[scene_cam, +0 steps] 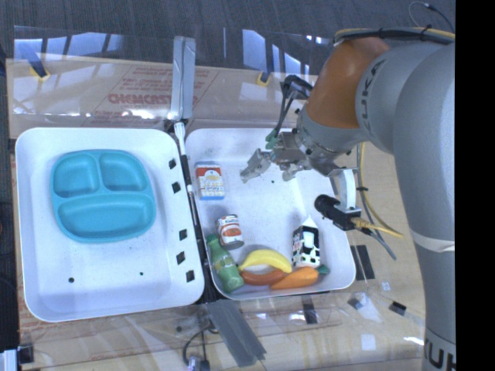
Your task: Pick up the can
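Can (230,231) upright in right white bin (255,141), wooden bench (100,91)

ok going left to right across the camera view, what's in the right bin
green bottle → can → banana → cow-print milk carton. The small box and the carrot overlap others in left-right position, so they are left out.

Bulky grey arm (418,122) — orange wrist band, yellow cables, small metal hand (267,166)
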Motion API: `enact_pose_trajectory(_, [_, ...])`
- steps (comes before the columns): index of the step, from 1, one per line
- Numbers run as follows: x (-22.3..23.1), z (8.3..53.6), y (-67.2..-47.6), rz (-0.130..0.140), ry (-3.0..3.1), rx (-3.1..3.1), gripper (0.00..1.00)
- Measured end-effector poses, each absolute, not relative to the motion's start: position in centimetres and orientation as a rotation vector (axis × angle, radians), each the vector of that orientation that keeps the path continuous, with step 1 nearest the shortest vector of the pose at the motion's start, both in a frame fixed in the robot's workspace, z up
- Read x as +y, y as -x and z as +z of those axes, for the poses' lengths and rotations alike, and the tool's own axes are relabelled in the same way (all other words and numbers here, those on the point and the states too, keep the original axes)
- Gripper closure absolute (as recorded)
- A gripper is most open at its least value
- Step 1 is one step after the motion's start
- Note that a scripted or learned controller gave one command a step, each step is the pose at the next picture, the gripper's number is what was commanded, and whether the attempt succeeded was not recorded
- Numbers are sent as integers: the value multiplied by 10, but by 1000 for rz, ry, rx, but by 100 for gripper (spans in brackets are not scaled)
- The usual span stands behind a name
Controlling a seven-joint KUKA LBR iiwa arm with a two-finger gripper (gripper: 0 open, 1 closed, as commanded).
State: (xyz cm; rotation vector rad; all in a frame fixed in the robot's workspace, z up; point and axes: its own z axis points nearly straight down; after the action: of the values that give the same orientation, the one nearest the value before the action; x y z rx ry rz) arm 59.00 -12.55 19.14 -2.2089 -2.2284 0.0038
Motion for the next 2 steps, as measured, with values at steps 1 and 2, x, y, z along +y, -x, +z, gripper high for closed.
enact_pose_trajectory(1, [-97, 101, -563, 8, 2767, -1475, 0])
enact_pose_trajectory(2, [-98, 90, -514, 6, 2863, -1284, 0])
